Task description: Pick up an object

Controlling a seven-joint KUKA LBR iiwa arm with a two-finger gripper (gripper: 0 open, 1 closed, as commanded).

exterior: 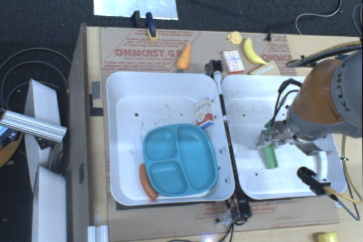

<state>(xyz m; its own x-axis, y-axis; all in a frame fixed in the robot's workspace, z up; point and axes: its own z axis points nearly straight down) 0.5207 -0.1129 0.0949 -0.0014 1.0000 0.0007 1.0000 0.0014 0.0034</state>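
Green cylinder (270, 156), slim, lying in right bin (249, 122)

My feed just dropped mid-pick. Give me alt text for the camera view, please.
The grey arm reaches in from the right, its gripper low in the right bin at the top end of a green object. The left bin holds a blue tray, an orange sausage beside it, and a small carton.
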